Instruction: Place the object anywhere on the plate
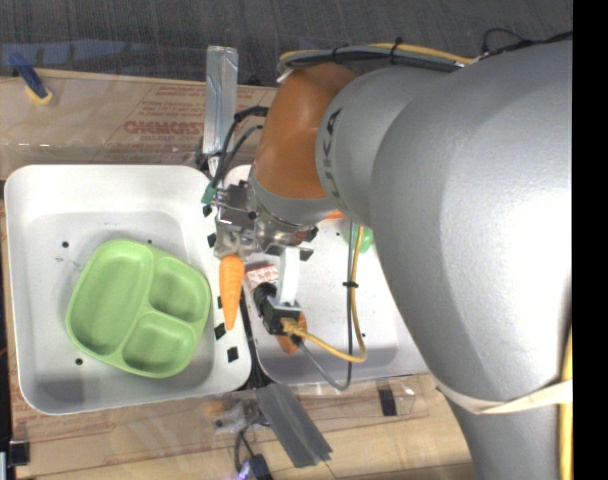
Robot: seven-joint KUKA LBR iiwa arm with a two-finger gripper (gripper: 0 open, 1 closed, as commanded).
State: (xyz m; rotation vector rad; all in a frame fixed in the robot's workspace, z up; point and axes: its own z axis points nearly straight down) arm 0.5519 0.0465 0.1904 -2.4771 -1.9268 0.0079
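While the arm point(454, 188) covered most of the right bin point(379, 353), the left bin point(34, 268) lay open, with free floor around the green plate point(134, 308). The plate sat near the bin's right wall. The gripper point(230, 250) clasped the carrot point(229, 290), which hung above the rim between the bins, beside the plate.
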